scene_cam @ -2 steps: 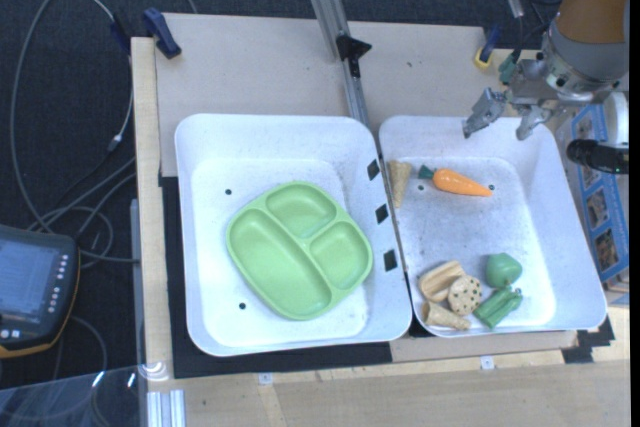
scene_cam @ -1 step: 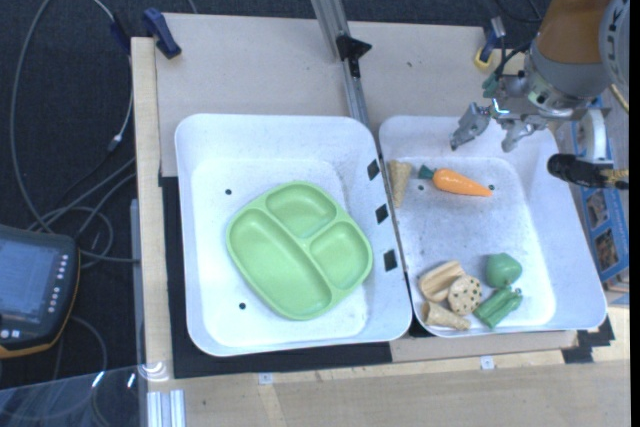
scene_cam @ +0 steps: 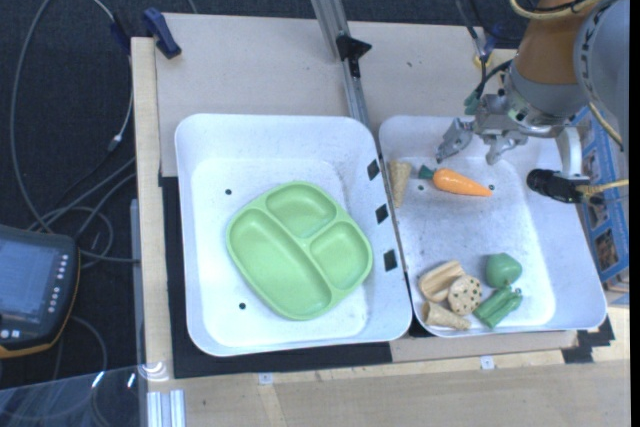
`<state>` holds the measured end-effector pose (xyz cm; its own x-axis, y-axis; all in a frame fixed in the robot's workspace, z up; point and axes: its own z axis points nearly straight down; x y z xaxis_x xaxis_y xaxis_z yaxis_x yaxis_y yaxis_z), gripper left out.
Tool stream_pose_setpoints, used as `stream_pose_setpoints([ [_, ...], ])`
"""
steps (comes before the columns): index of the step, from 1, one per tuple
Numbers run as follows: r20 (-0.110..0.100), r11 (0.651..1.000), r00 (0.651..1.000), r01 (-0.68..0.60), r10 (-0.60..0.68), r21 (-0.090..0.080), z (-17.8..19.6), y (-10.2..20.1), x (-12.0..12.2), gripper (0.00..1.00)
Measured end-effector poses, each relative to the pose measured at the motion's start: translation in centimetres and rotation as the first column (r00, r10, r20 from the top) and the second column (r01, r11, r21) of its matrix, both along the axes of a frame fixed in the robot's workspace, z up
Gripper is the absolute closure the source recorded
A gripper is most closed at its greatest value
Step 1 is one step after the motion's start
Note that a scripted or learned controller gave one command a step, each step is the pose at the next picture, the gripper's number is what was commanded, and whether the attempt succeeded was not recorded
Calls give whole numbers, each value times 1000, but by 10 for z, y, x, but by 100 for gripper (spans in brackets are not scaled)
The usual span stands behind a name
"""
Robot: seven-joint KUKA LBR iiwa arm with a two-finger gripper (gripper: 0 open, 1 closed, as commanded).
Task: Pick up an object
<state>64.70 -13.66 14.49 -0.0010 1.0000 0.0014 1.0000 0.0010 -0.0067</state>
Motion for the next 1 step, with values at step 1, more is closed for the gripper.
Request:
stream_pose_setpoints([
  [1,8,1000,1000,0,0,-1,15,0,2,100],
])
